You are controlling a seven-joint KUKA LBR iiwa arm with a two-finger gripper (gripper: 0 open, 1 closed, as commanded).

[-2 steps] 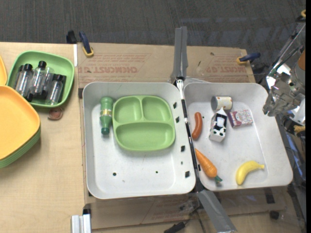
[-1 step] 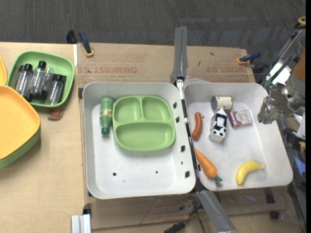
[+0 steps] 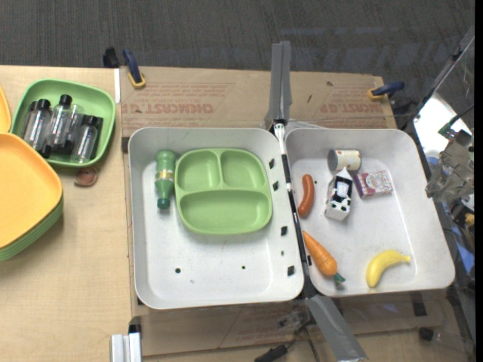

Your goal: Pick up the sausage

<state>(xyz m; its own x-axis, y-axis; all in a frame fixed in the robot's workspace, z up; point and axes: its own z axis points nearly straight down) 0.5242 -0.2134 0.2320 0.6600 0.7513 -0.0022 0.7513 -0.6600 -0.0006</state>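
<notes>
The sausage (image 3: pixel 306 194) is a short red-orange link. It lies lengthwise near the left wall of the right bin (image 3: pixel 423 202), just right of the divider between the two bins. Nothing touches it. A black-and-white milk carton (image 3: pixel 339 199) stands a short way to its right, and a carrot (image 3: pixel 322 256) lies below it, nearer the front.
The right bin also holds a small tan can (image 3: pixel 344 159), a pink packet (image 3: pixel 374 183) and a banana (image 3: pixel 386 267). In the left bin (image 3: pixel 219 277) lie a green divided plate (image 3: pixel 223 190) and a green bottle (image 3: pixel 164 178). A green tray of bottles (image 3: pixel 64 123) and orange plates (image 3: pixel 26 202) sit far left.
</notes>
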